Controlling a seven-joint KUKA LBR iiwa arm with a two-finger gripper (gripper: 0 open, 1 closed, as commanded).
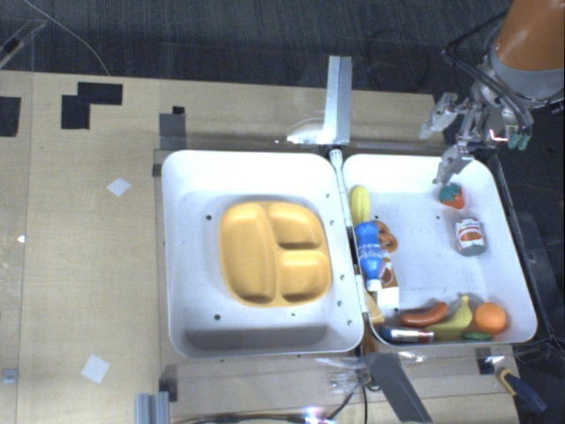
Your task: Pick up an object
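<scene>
Toys lie loose in the right bin [508, 237] for picking, and the tool [450, 168] hangs just above a small red-orange toy [452, 197] near the far wall, though I cannot tell its grip state.

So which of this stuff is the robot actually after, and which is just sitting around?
Part of the job:
- gripper, above the small orange and green toy
- other candidates in the right bin: jar, blue bottle, banana, orange, corn cob

Just lying about:
- yellow divided tray in the left bin
</scene>
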